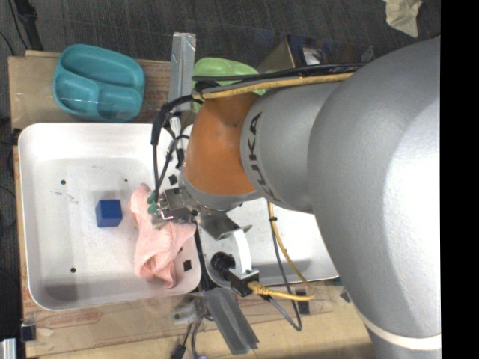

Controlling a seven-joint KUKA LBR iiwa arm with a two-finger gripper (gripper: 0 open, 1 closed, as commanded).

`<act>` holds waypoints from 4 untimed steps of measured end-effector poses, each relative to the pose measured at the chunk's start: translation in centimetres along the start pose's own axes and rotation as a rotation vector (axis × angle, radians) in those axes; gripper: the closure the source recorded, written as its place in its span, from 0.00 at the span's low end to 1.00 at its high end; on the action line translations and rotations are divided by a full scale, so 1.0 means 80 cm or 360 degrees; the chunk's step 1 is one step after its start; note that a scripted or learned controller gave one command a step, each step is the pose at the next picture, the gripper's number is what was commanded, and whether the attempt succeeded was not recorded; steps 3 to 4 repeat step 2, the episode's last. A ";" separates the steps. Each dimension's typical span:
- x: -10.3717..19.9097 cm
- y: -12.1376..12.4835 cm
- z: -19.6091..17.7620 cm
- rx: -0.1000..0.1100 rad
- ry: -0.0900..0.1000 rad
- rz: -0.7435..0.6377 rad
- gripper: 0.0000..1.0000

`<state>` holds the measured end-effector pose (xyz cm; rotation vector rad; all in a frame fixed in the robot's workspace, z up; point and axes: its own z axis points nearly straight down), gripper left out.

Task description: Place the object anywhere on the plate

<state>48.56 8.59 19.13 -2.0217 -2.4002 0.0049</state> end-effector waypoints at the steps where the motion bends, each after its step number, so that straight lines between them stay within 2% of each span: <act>1: -0.062 0.024 0.000 -0.0005 -0.0001 -0.0147 1.00; 2: -0.123 0.069 -0.001 -0.0004 -0.0001 -0.0291 1.00; 4: -0.123 0.069 -0.001 -0.0004 -0.0001 -0.0291 1.00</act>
